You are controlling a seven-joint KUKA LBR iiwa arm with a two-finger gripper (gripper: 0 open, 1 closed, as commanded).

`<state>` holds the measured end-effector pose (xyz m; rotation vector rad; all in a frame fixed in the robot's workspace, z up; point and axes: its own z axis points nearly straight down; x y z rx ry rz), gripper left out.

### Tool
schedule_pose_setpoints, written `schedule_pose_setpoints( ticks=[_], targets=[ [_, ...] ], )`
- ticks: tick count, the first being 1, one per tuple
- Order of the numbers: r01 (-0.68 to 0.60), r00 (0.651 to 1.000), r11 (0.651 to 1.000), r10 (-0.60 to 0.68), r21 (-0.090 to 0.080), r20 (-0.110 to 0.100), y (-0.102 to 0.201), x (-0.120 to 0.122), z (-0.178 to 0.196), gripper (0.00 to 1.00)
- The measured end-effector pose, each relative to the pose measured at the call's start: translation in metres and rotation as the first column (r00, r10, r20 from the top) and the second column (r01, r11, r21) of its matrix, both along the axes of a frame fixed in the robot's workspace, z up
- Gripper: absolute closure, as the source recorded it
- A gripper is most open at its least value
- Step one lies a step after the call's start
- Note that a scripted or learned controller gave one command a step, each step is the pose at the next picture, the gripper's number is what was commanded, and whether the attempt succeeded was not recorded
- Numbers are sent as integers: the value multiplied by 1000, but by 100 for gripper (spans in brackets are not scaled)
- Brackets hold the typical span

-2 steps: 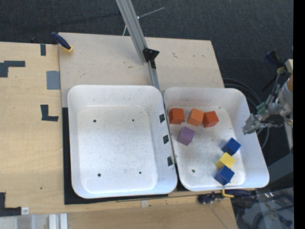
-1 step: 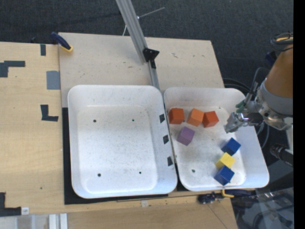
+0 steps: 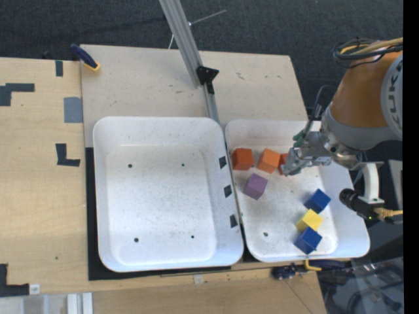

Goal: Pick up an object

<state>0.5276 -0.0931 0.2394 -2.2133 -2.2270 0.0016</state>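
Gripper [image 3: 292,164] low in right bin [image 3: 347,241] beside orange cube [image 3: 268,160], apparently lining up a grab; grip state unclear.

Even, soft light; perhaps slightly blurry.

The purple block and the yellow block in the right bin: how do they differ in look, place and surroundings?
The purple block is lilac and lies alone near the right bin's left side, below the orange blocks. The yellow block is bright yellow and sits lower right, wedged between two blue blocks, apparently touching both. The purple one lies nearer the gripper. Both are small cubes of similar size.
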Motion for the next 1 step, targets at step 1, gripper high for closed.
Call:
schedule_pose_setpoints(
  ticks=[1],
  targets=[
    [-1,1000,1000,1,1,2,51,25,7,100]
  ],
)
